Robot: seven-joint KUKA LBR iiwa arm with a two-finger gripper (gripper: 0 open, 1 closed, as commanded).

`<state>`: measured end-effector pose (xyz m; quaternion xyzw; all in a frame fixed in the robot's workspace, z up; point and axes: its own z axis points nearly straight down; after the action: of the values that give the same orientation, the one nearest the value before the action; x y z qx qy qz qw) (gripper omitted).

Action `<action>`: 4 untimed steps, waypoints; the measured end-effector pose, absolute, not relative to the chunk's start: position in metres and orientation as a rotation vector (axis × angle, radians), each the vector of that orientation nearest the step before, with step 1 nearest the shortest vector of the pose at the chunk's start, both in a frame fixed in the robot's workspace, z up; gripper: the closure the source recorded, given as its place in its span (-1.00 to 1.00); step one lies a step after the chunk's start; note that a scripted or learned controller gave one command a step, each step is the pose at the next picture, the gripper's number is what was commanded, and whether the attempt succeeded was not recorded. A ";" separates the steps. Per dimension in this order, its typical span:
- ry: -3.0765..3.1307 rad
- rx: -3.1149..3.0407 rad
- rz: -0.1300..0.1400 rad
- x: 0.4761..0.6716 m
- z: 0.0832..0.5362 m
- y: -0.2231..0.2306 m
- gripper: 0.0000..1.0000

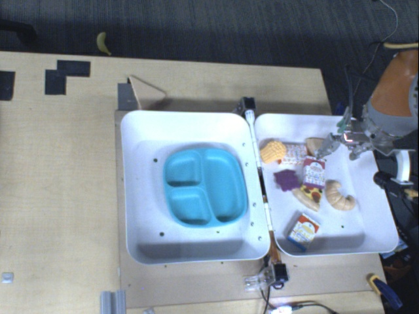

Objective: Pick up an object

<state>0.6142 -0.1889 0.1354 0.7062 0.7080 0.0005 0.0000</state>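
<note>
Camera view: arm (pixel 393 97) reaching in from right, over right bin (pixel 373 237). Pincer (pixel 335 142) low above toys, opening impossible to tell. Red carton (pixel 315 173) just beside, lying in bin.

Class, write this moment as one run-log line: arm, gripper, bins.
arm: over right bin | gripper: above toys near red carton, nothing seen held | left bin: blue tray

tray (pixel 204 186) in left bin (pixel 137 175), toys (pixel 314 185) right
</note>
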 end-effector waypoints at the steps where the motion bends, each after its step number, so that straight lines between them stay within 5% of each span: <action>1: 2.221 2.215 0.007 0.564 0.087 -0.155 -1.00; 2: 2.218 2.210 0.012 0.567 0.099 -0.155 1.00; 3: 2.218 2.210 0.012 0.566 0.099 -0.155 -1.00; 4: 2.217 2.214 0.009 0.504 0.087 -0.136 -1.00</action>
<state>0.5045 -0.1358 0.0874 0.7067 0.7075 0.0027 0.0040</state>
